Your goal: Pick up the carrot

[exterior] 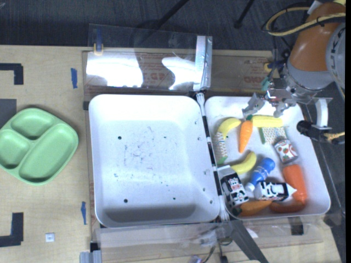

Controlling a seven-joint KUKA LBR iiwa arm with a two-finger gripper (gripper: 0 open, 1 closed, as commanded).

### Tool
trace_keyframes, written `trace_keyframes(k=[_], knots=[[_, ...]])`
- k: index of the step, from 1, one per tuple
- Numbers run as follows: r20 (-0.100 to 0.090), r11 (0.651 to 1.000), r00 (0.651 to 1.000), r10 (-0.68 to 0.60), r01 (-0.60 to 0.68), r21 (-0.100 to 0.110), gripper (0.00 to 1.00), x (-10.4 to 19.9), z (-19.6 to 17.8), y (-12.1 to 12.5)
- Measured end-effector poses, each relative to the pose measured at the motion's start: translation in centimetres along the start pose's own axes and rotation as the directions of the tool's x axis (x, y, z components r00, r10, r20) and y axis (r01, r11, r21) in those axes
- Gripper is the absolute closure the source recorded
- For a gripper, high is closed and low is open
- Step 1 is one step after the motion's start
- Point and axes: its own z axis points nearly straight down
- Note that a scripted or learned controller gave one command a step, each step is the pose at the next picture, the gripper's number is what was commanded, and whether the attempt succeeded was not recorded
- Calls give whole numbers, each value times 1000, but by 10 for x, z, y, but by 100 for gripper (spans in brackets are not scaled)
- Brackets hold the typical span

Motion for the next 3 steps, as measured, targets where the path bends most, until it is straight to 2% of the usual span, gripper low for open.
trace_keyframes(k=[1,2,3], knots=[[2,997,997,-76,76,-7,0,0,102,10],[2,997,997,-75,75,-7,100,0,93,10],[1,994,994,-114,114,-2,100,64,5,25]])
